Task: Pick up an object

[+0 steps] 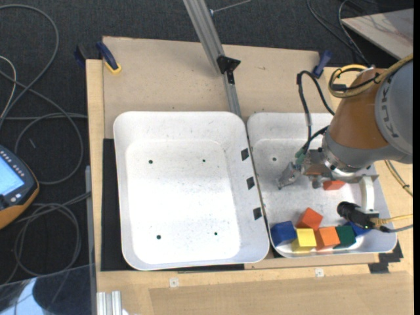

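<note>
Worktop (170,71) carries two white bins. Left bin (177,189) bare white. My arm (367,123) over right bin (275,143); my hand (289,174) low above its floor, can't tell if open or closed. Blocks along right bin's near edge: blue (283,231), yellow (306,238), two orange (312,217), green (346,234). Red piece (333,184) by wrist

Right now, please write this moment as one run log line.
gripper: over right bin, nothing held | blocks: near front wall | left bin: untouched

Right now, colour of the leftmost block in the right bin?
Blue; the block shows in the camera view, beside a yellow one.
</note>
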Robot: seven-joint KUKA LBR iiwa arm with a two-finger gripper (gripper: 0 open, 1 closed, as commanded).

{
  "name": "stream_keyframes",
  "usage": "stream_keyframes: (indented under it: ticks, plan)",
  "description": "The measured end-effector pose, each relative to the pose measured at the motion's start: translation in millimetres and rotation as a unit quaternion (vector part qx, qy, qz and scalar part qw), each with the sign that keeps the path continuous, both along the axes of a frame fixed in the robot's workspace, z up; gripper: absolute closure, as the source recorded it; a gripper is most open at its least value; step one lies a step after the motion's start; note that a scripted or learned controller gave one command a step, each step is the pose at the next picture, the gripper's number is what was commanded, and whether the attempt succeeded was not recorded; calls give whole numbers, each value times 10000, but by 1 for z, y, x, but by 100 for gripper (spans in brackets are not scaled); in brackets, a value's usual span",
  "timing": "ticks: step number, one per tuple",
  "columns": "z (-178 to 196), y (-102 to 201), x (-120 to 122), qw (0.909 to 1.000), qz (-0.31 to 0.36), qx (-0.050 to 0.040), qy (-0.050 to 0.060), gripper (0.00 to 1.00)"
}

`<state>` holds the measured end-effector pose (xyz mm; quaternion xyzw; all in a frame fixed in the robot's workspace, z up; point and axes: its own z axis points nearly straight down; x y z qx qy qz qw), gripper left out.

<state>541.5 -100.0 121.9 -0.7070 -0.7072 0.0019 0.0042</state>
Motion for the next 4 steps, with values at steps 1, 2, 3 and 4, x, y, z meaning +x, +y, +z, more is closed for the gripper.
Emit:
stream_keyframes:
  ticks: [1,2,3,4]
  plan:
    - [15,-1,2,10000,-3,-9,-49,100]
    - [63,8,5,10000,9,-18,-77,100]
    - [124,17,5,10000,10,-20,-88,100]
    - [178,17,7,10000,6,-22,-84,100]
